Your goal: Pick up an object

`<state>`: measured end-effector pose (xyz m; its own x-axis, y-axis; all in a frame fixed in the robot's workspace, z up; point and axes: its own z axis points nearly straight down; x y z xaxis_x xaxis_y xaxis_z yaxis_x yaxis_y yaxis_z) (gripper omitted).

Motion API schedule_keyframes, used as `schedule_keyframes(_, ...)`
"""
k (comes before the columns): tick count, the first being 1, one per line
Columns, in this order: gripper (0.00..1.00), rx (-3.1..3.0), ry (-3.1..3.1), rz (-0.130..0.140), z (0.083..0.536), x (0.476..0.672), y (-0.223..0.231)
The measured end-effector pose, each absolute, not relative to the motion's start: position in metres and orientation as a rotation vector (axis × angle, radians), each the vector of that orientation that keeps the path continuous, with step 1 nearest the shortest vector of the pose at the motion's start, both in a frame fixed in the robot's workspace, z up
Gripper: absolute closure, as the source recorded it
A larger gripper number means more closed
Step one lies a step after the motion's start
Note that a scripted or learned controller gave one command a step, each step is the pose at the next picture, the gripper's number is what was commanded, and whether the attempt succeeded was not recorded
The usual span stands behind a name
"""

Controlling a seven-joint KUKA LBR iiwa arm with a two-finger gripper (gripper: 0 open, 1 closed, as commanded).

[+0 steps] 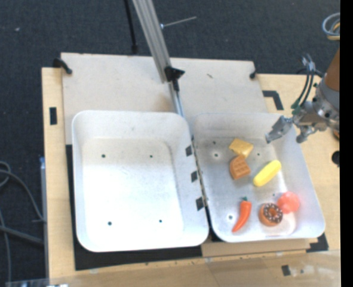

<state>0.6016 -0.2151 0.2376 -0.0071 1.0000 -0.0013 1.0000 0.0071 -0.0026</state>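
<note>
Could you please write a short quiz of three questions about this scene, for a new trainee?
1. True or false: the toy foods all lie in the right bin.
2. Which item lies nearest the pincer?
A. the chili pepper
B. the yellow wedge
C. the doughnut
3. Fill the gap: the banana lies to the ____ of the brown waffle piece in the camera view.

Key: 1 true; 2 B; 3 right.
</note>
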Motion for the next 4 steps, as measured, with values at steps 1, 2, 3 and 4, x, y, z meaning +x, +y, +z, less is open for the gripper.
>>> schedule_keyframes(1, 0.00, -2.218, -2.221, 0.006, 0.180, 0.596, -0.208)
schedule_keyframes(2, 0.00, -2.222, -2.219, 0.006, 0.117, 0.598, -0.210)
schedule_keyframes(3, 1.00, -2.230, -2.221, -0.003, 0.133, 0.600, -0.212)
schedule_keyframes(4, 1.00, -2.225, -2.230, -0.006, 0.197, 0.606, -0.214)
